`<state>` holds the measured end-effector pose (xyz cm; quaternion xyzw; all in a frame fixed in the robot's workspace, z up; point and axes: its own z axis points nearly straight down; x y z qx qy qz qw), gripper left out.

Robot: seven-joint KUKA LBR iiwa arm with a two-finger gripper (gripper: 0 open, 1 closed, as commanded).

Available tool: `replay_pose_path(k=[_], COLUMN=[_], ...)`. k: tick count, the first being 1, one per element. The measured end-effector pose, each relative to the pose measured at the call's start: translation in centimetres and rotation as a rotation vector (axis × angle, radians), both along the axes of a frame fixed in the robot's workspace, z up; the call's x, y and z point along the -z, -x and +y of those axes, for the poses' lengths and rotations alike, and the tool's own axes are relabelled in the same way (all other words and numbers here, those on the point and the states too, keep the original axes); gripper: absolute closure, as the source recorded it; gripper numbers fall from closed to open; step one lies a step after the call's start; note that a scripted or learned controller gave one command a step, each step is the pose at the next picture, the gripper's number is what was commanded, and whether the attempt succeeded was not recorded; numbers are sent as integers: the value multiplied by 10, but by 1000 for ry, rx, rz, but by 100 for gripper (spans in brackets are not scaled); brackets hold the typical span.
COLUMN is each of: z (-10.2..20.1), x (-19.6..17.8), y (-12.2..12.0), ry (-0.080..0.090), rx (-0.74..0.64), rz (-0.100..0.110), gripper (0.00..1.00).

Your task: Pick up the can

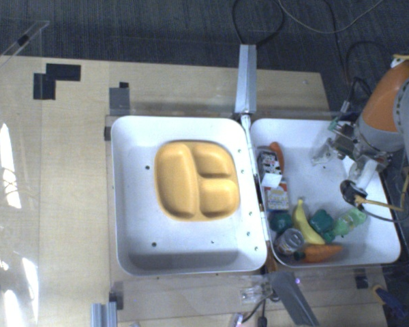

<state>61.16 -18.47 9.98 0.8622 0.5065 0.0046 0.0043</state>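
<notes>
the gripper [335, 145], its opening impossible to judge, hovers well up-right of the can [290, 240], which sits wedged against the banana [305, 222] and carrot [322, 252], so a descent risks snagging those neighbours instead.

arm [395, 107] cut off at right edge; can [289, 240] partly behind banana [305, 223]
</notes>
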Motion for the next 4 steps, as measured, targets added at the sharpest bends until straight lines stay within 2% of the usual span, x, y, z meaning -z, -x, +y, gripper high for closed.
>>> replay_pose_path(k=[1,3,4], z=[-1,-9,-7], x=[13,13,0], y=[19,17,14], ry=[-3,-5,-3], rx=[98,71,64], rz=[6,7,-1], gripper=[0,0,100])
